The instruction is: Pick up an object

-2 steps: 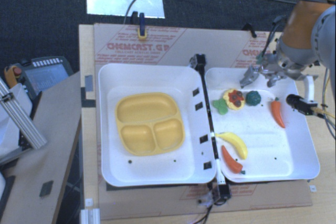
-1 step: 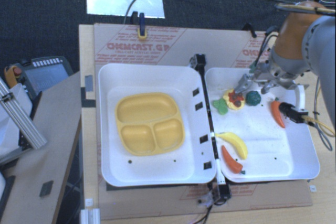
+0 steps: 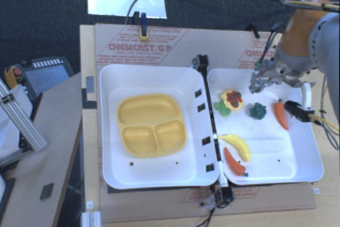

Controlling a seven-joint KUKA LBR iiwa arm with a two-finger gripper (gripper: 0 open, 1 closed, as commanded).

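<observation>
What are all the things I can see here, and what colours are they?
Bins: two, white, side by side on the bench.
Divided tray: one, yellow, in the left bin.
Banana: one, yellow, right bin, near front.
Chili pepper: one, red, just in front of the banana.
Carrot: one, orange, right bin, right side.
Green vegetable: one, dark green, right bin, middle.
Pizza toy: one, yellow and red, beside a small green piece.
Arm: one, grey and orange, from the right.
Gripper: one, above the right bin's back.
</observation>
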